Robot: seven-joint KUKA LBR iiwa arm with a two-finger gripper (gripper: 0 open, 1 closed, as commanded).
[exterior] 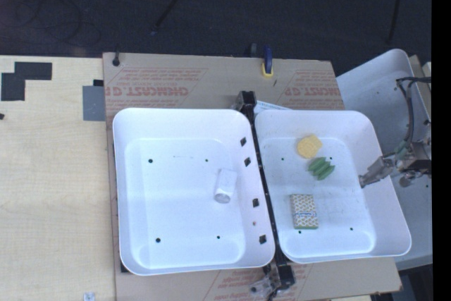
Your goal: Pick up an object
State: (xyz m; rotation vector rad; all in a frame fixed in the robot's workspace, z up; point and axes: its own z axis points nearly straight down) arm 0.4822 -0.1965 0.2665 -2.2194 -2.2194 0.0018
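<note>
In the right bin (384,236) you have three candidates for the pick: a round yellow object (309,146) near the far wall, a small green object (321,168) just beside it toward you, and a flat patterned packet (304,211) nearer the front. The left bin (127,222) holds a short white cylinder (225,185), lying on its side well apart from the others.

The packet is the largest of them; its long axis runs roughly front to back in the camera view, leaning slightly. The green piece lies on a diagonal, its far end toward the right. The cylinder's axis tilts a little from front-to-back, one round end facing the near side.

You see the gripper (368,178) at the right bin's right rim, low and thin, apparently pointing inward toward the green object. Whether the pincer stands apart or together cannot be told at this size. Nothing is visibly between its tips.

By the look of it, this is the approach step, with no grasp made. The next move likely calls for travelling leftward over the bin, lining up across a chosen object's short side, then descending.
</note>
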